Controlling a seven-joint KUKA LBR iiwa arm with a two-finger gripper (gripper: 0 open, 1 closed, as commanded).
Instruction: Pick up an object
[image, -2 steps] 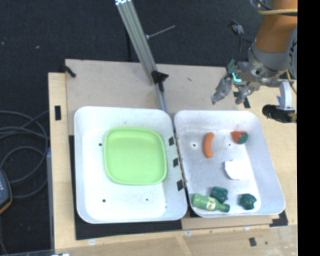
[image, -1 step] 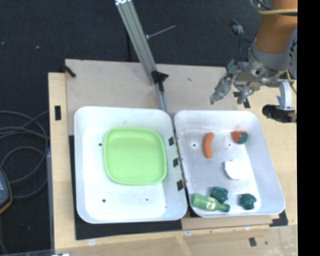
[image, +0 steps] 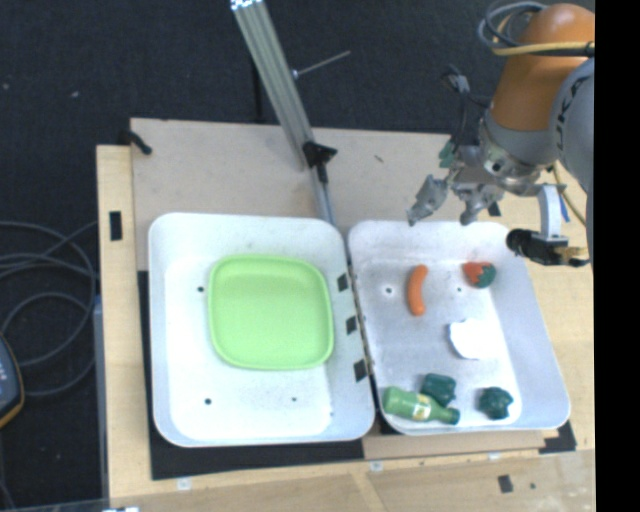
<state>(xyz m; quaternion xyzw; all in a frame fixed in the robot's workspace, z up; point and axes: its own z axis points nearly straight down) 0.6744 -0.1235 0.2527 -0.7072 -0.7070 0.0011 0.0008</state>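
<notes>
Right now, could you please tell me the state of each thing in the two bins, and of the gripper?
gripper: open, holding nothing, above the right bin's far rim
green plate: flat in the left bin
orange sausage: lying in the right bin
red-and-green toy: near the far right corner
white piece: lying flat
green bottle: on its side
two dark green toys: resting near the front rim

Green plate (image: 270, 311); orange sausage (image: 417, 289); white bins (image: 178, 250).
</notes>
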